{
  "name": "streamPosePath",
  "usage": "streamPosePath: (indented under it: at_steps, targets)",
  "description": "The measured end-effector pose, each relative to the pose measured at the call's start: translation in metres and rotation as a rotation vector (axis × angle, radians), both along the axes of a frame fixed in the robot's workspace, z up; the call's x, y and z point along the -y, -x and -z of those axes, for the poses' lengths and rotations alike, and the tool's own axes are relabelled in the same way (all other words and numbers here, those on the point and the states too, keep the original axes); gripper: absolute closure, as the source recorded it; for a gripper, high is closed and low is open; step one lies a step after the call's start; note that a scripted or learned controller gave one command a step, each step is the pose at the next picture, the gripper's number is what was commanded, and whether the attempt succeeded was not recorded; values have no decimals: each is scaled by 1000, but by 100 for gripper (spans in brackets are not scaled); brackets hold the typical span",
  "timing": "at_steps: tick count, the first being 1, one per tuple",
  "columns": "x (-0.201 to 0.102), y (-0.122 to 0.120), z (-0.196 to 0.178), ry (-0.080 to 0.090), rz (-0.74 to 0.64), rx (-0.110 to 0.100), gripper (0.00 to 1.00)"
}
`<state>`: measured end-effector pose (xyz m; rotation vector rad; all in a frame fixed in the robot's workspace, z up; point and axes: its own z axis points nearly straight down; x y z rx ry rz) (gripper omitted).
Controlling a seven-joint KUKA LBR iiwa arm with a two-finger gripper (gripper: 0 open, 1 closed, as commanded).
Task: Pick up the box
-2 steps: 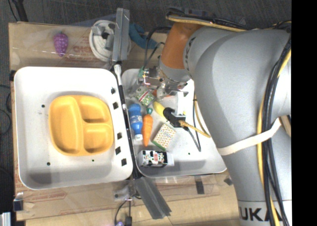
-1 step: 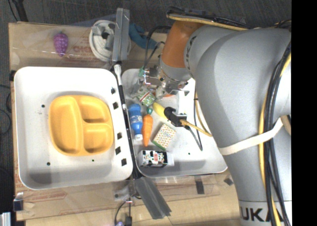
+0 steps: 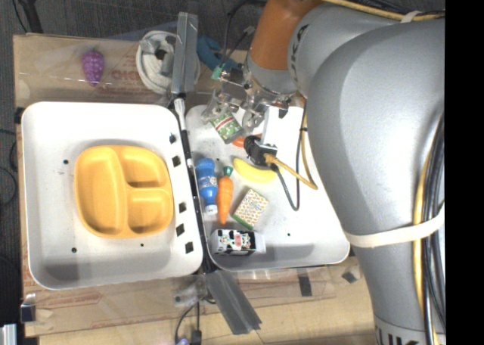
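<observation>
The grey arm (image 3: pixel 363 109) with its orange band reaches in over the right bin (image 3: pixel 318 241), covering much of that bin's right side. Two white bins sit side by side on the bench; the left bin (image 3: pixel 45 184) carries one yellow divided tray (image 3: pixel 125 188) near its middle.

The gripper (image 3: pixel 240 113) hangs over the far edge of the right bin, close to its far-left corner. A small green-and-white box (image 3: pixel 225 127) sits right at the fingertips, tilted, apparently between them, but the view is too cluttered to say whether the fingers are clamped on it or merely beside it; I cannot tell their state.

In the right bin, counted: one banana (image 3: pixel 253 172) near the centre, one patterned box (image 3: pixel 250 208) just toward the near edge from it, one dark box (image 3: pixel 235 241) against the near edge by the near-left corner, one blue bottle (image 3: pixel 206 182) along the left wall, one carrot (image 3: pixel 224 193) just beside the bottle, and the small box at the gripper. That makes three boxes.

On the bench past the left bin's far edge lie one coil of white cable (image 3: pixel 156 60) and one small purple object (image 3: pixel 93 66).
</observation>
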<state>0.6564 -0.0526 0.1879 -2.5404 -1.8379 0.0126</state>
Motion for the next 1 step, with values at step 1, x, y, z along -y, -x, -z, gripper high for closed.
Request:
streamPosePath:
  at_steps: [1]
  targets:
    - [56, 1, 91, -4, -294, 2, 100]
